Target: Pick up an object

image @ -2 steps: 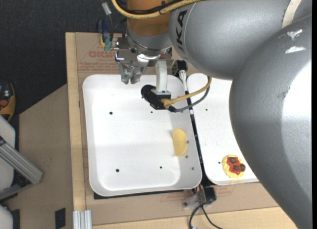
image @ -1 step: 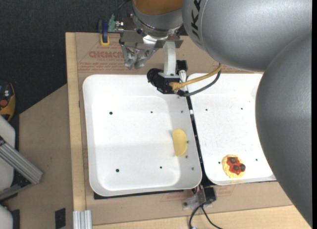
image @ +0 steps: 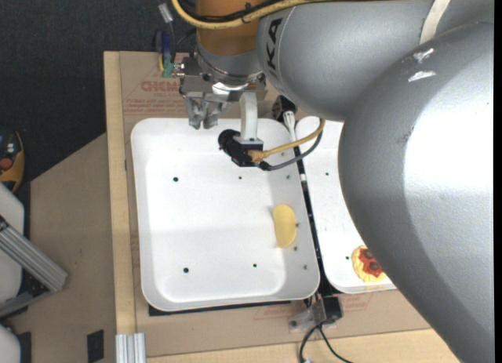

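A yellow oval object [image: 284, 225] lies in the left white bin [image: 157, 197], close to its right wall. A small red and yellow object [image: 366, 263] rests in the right bin [image: 333, 197], partly hidden under the arm. My gripper [image: 202, 121] hangs over the far rim of the left bin, well away from both objects. Its fingers [image: 195, 115] stand close together with nothing between them.
A black cable clip and hoses [image: 239, 148] dangle from the wrist over the far part of the left bin. The big grey arm covers most of the right bin. A brown board [image: 121, 197] frames the bins, and cables lie at the front edge [image: 318, 314].
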{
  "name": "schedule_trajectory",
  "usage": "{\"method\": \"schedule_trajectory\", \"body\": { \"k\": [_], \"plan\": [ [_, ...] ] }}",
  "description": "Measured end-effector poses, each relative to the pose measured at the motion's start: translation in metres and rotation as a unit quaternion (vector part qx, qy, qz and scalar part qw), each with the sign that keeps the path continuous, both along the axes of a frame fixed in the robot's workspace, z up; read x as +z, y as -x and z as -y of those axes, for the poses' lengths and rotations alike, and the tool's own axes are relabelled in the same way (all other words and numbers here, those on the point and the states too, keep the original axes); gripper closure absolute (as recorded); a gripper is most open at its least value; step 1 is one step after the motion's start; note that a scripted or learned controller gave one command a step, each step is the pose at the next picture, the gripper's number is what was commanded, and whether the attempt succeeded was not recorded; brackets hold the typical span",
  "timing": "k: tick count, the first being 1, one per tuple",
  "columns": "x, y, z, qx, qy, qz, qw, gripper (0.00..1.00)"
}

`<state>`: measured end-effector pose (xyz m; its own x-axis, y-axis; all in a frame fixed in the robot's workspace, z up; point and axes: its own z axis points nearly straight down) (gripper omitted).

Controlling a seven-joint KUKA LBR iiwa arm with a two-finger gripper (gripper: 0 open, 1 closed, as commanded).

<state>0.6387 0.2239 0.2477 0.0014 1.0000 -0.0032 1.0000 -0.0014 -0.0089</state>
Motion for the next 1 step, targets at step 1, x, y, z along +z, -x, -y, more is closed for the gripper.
{"method": "schedule_trajectory", "body": {
  "k": [1],
  "plan": [
    [0.0687,-0.0104,-0.0010,0.001,-0.0027,0.008,1.0000,1.00]
  ]
}}
